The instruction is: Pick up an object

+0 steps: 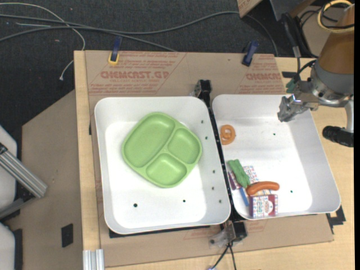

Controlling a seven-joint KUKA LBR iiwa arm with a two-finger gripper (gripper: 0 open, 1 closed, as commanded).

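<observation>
The right bin (304, 151) holds a small orange ring-shaped piece (227, 133) near its left wall. At its front left lie a green object (239, 172), an orange sausage-shaped toy (262, 188) and a small printed packet (264, 206). My gripper (287, 111) hangs over the back right part of this bin, well away from all of these. Nothing shows between its fingers.
A green divided plate (162, 149) lies in the left bin (112, 207). A black clamp (203, 89) sits at the back between the bins, and blue clips (250, 53) hold the cardboard sheet. Cables run along the floor at the back left.
</observation>
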